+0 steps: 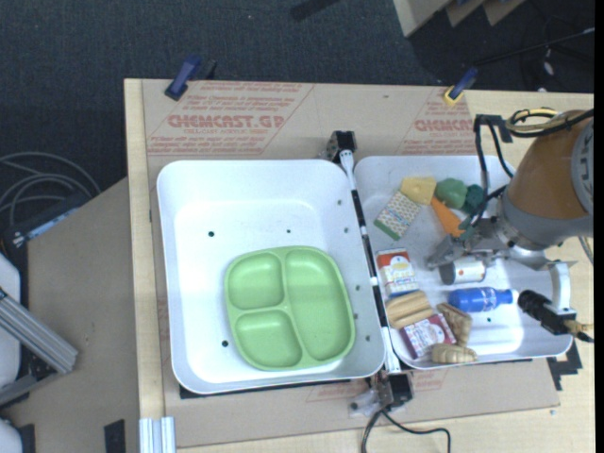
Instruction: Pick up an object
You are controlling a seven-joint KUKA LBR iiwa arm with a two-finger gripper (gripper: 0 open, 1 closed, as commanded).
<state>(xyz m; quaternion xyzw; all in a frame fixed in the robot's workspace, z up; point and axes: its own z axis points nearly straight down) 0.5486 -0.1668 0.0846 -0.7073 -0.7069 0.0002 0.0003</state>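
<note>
My gripper (460, 251) hangs low over the middle of the right bin (542, 345), below the arm's orange band (552, 168). Just under it lies a small silver cylinder (468, 272); whether they touch is unclear. Close by are an orange carrot-like piece (445, 217), a green object (453, 192), a yellow block (418, 190), a patterned packet (397, 215) and a red-and-white box (397, 272). Nearer the front lie a blue bottle (479, 299), a tan wafer (408, 308), a red packet (427, 332) and a peanut-shaped piece (453, 353).
The left bin (189, 215) holds a green divided plate (288, 307). A black divider clamp (342, 143) sits between the bins at the back. Cables (491, 140) loop beside the arm. Blue clips (187, 75) mark the board's far corners.
</note>
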